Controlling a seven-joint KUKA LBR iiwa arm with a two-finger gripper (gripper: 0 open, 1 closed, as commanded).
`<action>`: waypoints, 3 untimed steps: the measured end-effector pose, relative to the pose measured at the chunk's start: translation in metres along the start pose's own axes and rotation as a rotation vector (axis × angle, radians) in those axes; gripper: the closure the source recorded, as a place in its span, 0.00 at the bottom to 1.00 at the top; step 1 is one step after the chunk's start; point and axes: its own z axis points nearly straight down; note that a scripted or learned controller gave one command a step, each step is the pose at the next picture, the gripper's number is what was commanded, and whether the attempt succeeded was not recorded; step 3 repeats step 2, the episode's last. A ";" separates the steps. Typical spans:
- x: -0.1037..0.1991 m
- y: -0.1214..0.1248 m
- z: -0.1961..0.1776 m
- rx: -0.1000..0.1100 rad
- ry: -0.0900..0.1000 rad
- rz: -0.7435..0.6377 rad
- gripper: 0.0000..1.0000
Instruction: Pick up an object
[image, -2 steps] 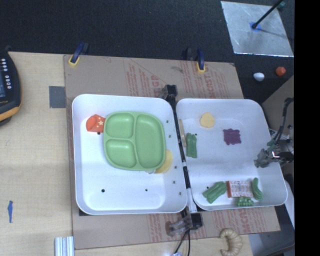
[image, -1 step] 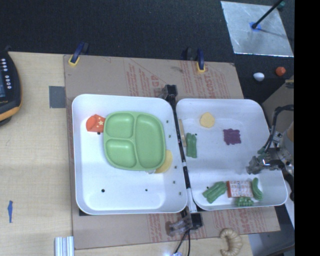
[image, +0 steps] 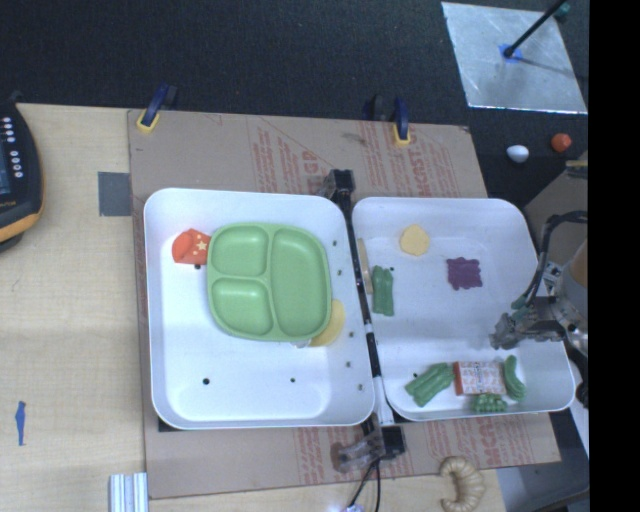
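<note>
My gripper (image: 514, 330) hangs low at the right bin's (image: 430, 325) right side, just above a green pickle-like piece (image: 513, 378). A red and white packet (image: 478, 378), a green bean pod (image: 430, 383) and a small green bit (image: 488, 404) lie along that bin's front. Farther back are a purple piece (image: 463, 272), a yellow disc (image: 414, 240) and a green block (image: 382, 290) near the divider. The left bin (image: 165, 340) holds a green divided plate (image: 270, 280), a red item with a star (image: 188, 246) and a yellow piece (image: 333, 322) partly under the plate.
Both bins rest on a cardboard sheet (image: 250, 140) clamped at the back. A black and orange handset (image: 15, 180) lies at the far left. A tan curled object (image: 462, 482) sits in front of the right bin. Cables run beside the arm at the right.
</note>
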 end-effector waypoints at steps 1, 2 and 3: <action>0.016 0.000 0.030 0.001 0.001 -0.006 1.00; 0.014 0.000 0.018 0.000 -0.001 -0.003 1.00; 0.014 0.000 0.018 0.000 -0.001 -0.003 1.00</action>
